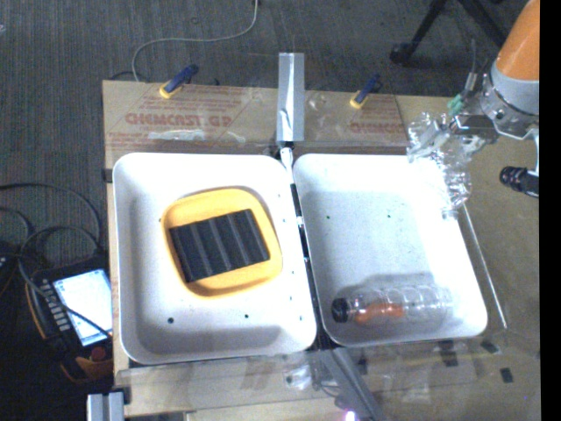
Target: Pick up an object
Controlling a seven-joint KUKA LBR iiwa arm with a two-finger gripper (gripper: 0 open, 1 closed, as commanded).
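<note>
- the gripper (467, 123) is at the far right corner of the right bin (386, 202), just over the rim; if it is clenched or released i cannot tell, the view is too blurred there
- above it the grey wrist goes up into the orange band (528, 26) at the right edge of the view
- a crumpled clear plastic piece (441, 154) is just beside the gripper, on the far right corner of this bin; part of it hangs down along the right wall; if the gripper touches it i cannot tell
- a clear bottle (396, 303) lies on its side near the front edge of the right bin, well apart from the gripper; its dark cap points to the left bin and something orange shows inside it
- the left bin (140, 202) touches the right bin along the middle edge; in it lies a yellow tray (181, 219) with a black ribbed insert (219, 242), a little turned, about in the centre
- behind both bins lies a brown board (202, 121) with red letters; two blue and yellow clamps (178, 80) sit on its far edge, and a metal bar (290, 95) stands up between them
- on the floor, left of the bench, is a tablet (77, 301) with a bright screen
</note>
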